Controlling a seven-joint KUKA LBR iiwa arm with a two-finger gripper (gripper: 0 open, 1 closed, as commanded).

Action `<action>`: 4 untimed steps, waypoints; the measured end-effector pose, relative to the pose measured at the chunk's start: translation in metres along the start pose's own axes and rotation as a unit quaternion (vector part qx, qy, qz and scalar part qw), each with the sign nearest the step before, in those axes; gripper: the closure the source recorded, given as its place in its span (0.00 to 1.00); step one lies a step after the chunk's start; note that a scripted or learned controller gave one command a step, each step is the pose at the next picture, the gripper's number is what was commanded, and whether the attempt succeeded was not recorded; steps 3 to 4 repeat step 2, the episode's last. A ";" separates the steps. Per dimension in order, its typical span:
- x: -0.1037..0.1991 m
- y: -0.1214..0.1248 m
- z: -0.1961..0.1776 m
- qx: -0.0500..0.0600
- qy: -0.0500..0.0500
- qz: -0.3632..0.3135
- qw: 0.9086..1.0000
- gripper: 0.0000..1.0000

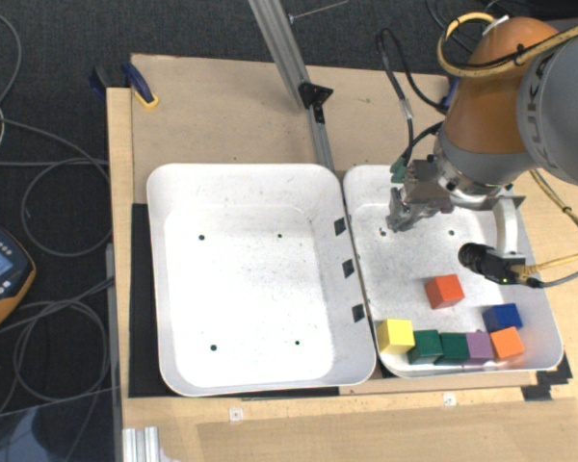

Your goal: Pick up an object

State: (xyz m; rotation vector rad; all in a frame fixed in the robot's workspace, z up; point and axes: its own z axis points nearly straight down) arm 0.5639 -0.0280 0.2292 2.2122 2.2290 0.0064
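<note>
Gripper [402,218] hangs over bare floor at upper left of the right bin [366,192] w/ nothing visibly in it (open or closed: can't tell), so best to shift toward the lone orange-red cube [444,291] at lower right, well apart from the crowded row of blocks, & descend centred.

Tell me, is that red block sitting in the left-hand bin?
No, the red block lies in the right bin, just above the row of coloured blocks along its near edge.

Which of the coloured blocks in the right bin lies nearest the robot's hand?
The red-orange block, lying alone mid-bin. The others, yellow, two green, purple, orange and blue, crowd the bin's near edge, farther from the hand.
</note>
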 end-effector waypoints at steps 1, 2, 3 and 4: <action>0.054 0.022 -0.012 0.000 0.000 0.000 1.000 1.00; 0.102 0.046 -0.002 0.001 0.000 0.001 1.000 1.00; 0.102 0.046 -0.002 0.001 0.000 0.001 1.000 1.00; 0.102 0.046 -0.002 0.001 0.000 0.001 1.000 1.00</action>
